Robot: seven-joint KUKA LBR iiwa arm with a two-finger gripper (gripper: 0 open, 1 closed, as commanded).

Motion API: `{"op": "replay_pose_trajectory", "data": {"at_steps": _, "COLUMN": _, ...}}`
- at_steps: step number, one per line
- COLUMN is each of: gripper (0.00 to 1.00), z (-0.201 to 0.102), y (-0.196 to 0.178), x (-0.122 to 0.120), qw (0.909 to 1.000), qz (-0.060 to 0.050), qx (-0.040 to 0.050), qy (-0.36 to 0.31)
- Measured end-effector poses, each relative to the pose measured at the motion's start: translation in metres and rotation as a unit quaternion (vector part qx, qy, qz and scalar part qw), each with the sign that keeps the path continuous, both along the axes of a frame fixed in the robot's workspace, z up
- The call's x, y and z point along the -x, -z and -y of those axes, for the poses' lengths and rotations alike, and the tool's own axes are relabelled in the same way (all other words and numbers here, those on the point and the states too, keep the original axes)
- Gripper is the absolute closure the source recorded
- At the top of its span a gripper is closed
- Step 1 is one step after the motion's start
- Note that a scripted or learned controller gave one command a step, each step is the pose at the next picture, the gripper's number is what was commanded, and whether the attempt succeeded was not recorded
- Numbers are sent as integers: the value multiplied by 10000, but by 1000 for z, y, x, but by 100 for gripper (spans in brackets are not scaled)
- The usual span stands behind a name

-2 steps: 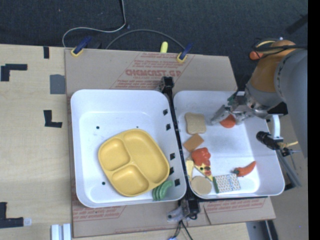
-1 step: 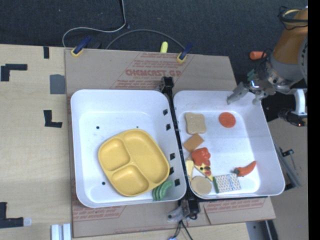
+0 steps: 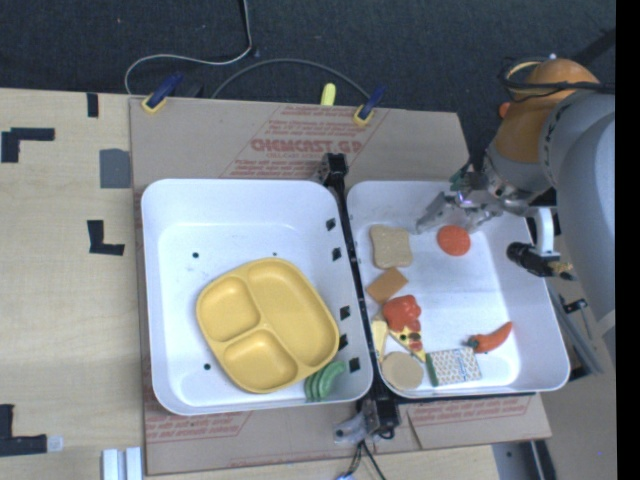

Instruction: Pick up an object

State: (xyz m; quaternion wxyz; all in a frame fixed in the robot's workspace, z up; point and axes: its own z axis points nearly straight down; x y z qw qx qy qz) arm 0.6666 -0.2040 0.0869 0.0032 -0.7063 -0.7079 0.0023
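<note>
My gripper (image 3: pixel 458 218) hangs over the back of the right bin (image 3: pixel 530 368), its grey fingers (image 3: pixel 432 215) spread open with nothing between them. A small round red-orange tomato (image 3: pixel 454 240) lies on the bin floor just in front of the fingertips; I cannot tell whether they touch it. To its left lie a tan bread slice (image 3: pixel 390 246), an orange-brown wedge (image 3: pixel 386 285) and a red pepper (image 3: pixel 401 312).
Near the right bin's front sit a tan disc (image 3: pixel 403 371), a green checked packet (image 3: pixel 455 366) and an orange chili (image 3: pixel 490 338). The left bin (image 3: pixel 170 218) holds a yellow divided plate (image 3: pixel 265 323) and a green ribbed item (image 3: pixel 325 379).
</note>
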Motion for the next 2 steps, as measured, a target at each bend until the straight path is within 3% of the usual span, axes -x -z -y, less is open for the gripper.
{"op": "replay_pose_trajectory", "data": {"at_steps": 1, "gripper": 0, "z": -11, "y": 1, "x": 21, "qw": 10000, "qz": 52, "qx": 27, "qy": 10}}
{"op": "replay_pose_trajectory", "data": {"at_steps": 2, "gripper": 100, "z": -11, "y": -10, "x": 21, "qw": 10000, "qz": 52, "qx": 26, "qy": 5}}
